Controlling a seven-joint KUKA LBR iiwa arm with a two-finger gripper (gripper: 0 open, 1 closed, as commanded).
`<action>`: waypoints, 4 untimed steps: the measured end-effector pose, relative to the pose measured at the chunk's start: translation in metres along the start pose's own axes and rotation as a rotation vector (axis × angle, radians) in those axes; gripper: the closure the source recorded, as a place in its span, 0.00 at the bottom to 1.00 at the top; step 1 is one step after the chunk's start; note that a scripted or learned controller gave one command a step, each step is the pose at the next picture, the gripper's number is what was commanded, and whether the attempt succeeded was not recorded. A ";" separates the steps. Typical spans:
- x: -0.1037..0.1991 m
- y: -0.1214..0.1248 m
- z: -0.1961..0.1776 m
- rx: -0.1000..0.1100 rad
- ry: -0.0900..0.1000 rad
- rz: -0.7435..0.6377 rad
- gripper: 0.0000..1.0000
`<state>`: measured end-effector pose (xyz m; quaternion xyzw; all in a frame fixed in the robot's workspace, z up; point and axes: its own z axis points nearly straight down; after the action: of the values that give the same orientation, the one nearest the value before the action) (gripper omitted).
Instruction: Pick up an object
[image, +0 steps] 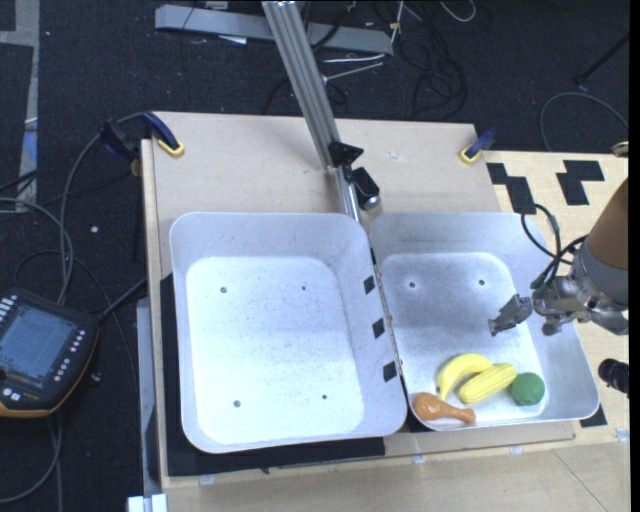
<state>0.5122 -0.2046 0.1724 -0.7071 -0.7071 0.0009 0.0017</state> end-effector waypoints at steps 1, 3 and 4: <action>0.009 -0.005 0.050 0.001 0.001 -0.001 0.00; 0.009 -0.005 0.067 -0.005 -0.001 0.000 1.00; 0.007 -0.006 0.004 -0.009 -0.003 0.000 1.00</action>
<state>0.5063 -0.1971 0.1681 -0.7070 -0.7072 -0.0012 -0.0023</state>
